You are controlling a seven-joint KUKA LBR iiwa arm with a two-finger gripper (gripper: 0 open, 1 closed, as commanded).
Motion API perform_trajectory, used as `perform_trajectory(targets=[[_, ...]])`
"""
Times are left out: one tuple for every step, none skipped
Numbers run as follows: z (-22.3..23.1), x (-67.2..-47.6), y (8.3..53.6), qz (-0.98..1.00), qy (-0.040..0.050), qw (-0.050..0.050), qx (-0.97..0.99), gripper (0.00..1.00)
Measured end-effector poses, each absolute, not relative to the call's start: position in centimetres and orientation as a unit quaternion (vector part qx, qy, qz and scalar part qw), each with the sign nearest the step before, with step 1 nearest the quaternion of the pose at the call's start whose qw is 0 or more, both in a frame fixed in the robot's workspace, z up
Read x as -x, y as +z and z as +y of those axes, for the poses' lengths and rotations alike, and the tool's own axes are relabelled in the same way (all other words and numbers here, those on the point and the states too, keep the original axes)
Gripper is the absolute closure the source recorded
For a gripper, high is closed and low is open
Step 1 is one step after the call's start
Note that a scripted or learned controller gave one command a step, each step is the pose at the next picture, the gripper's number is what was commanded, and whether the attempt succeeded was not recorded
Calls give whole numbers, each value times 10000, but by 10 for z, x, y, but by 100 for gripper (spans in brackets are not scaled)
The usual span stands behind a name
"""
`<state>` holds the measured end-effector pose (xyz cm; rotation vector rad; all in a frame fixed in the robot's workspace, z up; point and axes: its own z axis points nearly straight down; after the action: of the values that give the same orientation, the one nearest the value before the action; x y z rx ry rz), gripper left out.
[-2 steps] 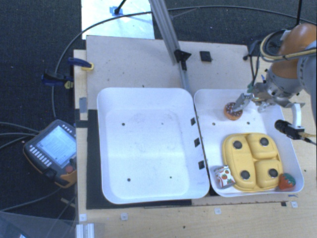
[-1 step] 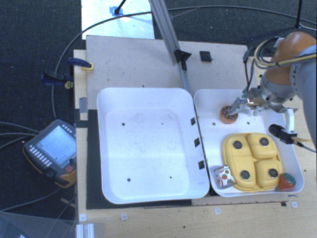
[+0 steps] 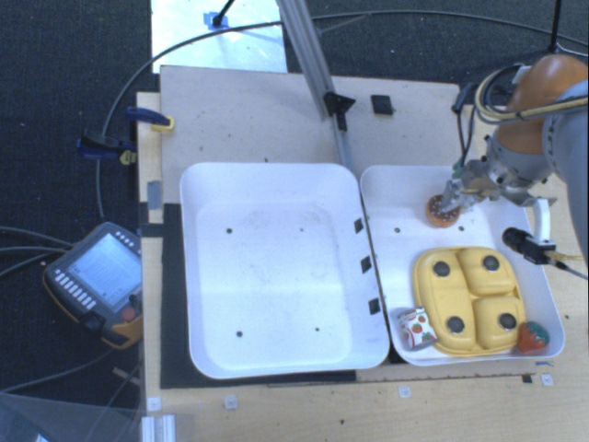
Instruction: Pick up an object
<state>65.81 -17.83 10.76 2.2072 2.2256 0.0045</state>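
End effector (image 3: 451,201) down over a small round orange-brown object (image 3: 443,212) near the far edge of the right bin (image 3: 386,191).
Contact looked likely; finger state could not be told. Toward the near edge of that bin lay a yellow four-cup tray (image 3: 467,299), with a small patterned block (image 3: 416,328) at its near-left corner and a red strawberry-like piece (image 3: 533,337) in the bin's near-right corner. Left bin (image 3: 198,247) alongside on the desk (image 3: 239,109).

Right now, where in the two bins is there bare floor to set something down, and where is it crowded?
The left bin is bare. In the right bin, a bare strip runs along its left wall, above the small patterned block. The near right is crowded: yellow four-cup tray, strawberry toy, and the gripper over a small round brown object.
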Motion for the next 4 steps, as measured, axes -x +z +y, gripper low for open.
perform_trajectory(targets=[[-180, -653, 154, 7080, 14, 22, -7062, 100], [-180, -654, 209, 7090, 19, 30, -7052, 100], [-127, -639, 202, 7104, 5, -2, -7038, 100], [-73, -628, 196, 7101, 1, -7, -7041, 100]])
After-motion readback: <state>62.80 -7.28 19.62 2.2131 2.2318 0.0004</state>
